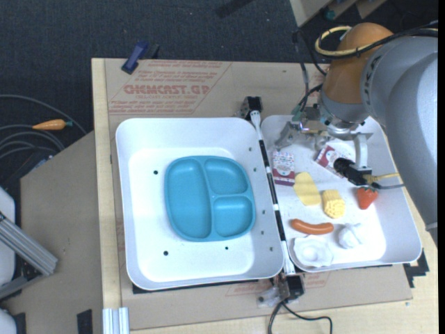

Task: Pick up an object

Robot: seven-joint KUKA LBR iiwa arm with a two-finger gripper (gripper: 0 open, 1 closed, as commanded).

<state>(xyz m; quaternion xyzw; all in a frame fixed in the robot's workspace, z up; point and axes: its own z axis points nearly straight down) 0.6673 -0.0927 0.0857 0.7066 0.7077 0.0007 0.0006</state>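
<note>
Surface (174, 82) first: a pale board with red lettering along its far side, carrying two white bins side by side. Around it I see dark carpet floor (69, 19), with grey cables (21, 148) looping at the left and a small orange item (49, 124) lying among them. A blue item (135, 57) sits at the board's far left corner.

The arm (410, 96) comes in from the right and covers the far right corner of the right bin (400, 239). Its end effector (309, 127) hangs low over that bin's far end, and I cannot tell whether it is released or clenched; the wrist hides it from above. I see nothing grasped.

The pickable things all lie in the right bin. A red and white packet (284, 167) is by the inner wall, with a yellow block (306, 188) just beside it and a corn cob (334, 204) next to that. A second packet (325, 156) lies close under the end effector. A red piece (366, 197) is toward the outer side. Nearer me are a sausage (312, 227), a white lump (350, 237) and a white cup (311, 254).

The left bin (139, 145) holds a blue divided plate (208, 197), flat in the middle. Black clips (252, 106) pin the bins together at both ends of the join.
</note>
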